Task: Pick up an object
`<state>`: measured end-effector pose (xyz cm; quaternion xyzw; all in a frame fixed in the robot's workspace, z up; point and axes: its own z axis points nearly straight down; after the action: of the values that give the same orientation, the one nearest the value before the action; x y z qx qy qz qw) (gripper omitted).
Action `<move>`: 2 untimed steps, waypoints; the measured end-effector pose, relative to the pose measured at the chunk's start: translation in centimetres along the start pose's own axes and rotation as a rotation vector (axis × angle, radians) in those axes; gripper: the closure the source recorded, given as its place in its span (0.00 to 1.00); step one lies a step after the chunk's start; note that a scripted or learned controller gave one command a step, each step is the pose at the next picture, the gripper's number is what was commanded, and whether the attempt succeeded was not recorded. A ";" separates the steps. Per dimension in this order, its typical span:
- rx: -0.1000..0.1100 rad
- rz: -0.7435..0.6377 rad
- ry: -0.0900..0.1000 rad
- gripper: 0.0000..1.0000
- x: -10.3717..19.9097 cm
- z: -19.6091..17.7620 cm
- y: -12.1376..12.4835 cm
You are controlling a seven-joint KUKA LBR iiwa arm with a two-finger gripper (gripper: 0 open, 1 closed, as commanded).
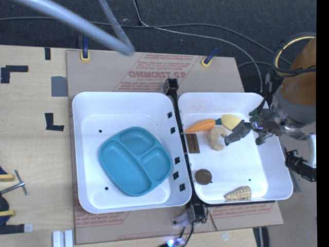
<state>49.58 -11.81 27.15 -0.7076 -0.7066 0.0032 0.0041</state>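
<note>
The right bin (267,153) holds several small objects. An orange carrot (200,125) lies beside a yellow piece (231,121), with a beige round piece (217,137) just below them. A brown bar (193,144) sits by the divider. A brown disc (203,176) and a tan cone-shaped piece (238,193) lie nearer the front. My gripper (247,136) hangs over the right half of this bin, just right of the beige round piece. It is open, with nothing between its fingers; one dark finger (235,135) reaches toward the beige piece.
The left bin (85,138) holds a blue divided plate (135,160). A black divider (177,138) runs between the bins. The grey arm with its orange band (300,81) stands over the right bin's right rim. Cables trail behind the bins.
</note>
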 end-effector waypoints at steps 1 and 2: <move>-0.009 -0.003 -0.001 0.00 0.0 -0.4 0.2; -0.003 -0.002 -0.001 0.00 -0.4 5.6 0.8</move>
<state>50.32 -12.16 21.53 -0.7070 -0.7072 0.0022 0.0027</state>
